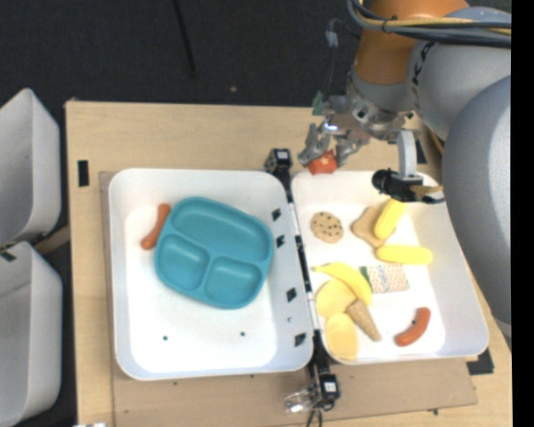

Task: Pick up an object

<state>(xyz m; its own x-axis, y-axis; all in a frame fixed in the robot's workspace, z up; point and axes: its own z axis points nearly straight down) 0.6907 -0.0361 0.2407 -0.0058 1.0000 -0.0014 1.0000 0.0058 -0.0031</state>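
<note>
A teal plastic divided plate is lying in the left white bin, down-left of the gripper; a round brown cookie is sitting nearer, directly below it in the view.

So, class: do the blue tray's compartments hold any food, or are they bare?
Bare. The blue tray lies flat in the left bin, its three compartments showing only blue; a sausage lies beside it on the bin floor.

A robot lab: a grey arm over two white bins of toy food on a wooden surface.
</note>
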